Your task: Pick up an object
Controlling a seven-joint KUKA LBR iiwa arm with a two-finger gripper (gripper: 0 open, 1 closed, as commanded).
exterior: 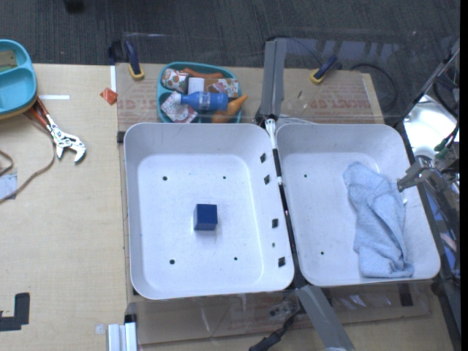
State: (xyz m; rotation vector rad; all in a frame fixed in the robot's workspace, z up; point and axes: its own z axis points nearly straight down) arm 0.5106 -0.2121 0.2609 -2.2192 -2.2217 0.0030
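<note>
Blue cube (206, 216): lower centre of the left bin (146, 269), lying flat; well apart from the walls
Pale blue cloth (376, 221): crumpled, right side of the right bin (307, 262)
Gripper (418, 172): right edge of frame, just beside the cloth's upper end; finger state cannot be told
Advice: the cloth looks nearest; I would descend onto a raised fold, pinching there

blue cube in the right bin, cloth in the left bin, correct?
Swapped. The camera view shows the blue cube in the left bin and the light blue cloth in the right bin.
</note>
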